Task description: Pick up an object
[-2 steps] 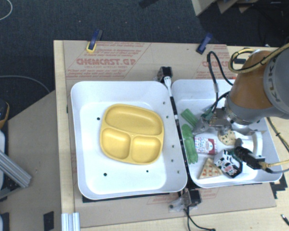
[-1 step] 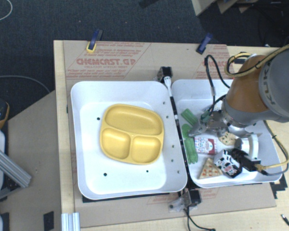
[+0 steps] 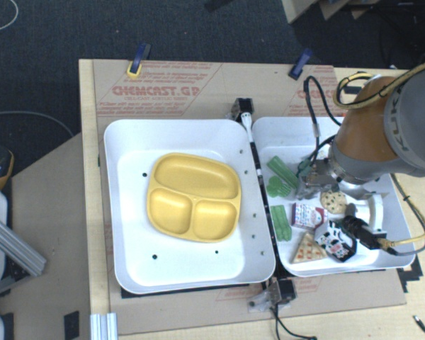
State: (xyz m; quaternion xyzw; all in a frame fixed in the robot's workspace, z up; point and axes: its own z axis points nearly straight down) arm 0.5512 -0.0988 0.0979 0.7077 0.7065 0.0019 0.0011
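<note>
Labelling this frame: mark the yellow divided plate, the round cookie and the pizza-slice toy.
yellow divided plate [image 3: 193,195], camera view, centre ridge.
round cookie [image 3: 333,201], camera view, top face.
pizza-slice toy [image 3: 308,249], camera view, middle of wedge.

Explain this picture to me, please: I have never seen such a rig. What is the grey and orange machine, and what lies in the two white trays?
One fixed camera looks down at a slant on a bench. The grey and orange robot arm reaches in from the right, its gripper lowered into the right shallow white bin. That bin holds small toy foods: green bean-like pieces, a round cookie, a tan triangular wedge, a small red and white packet and a black and white piece. The left shallow white bin holds a yellow plastic divided plate. Whether the gripper holds anything cannot be seen.
</note>
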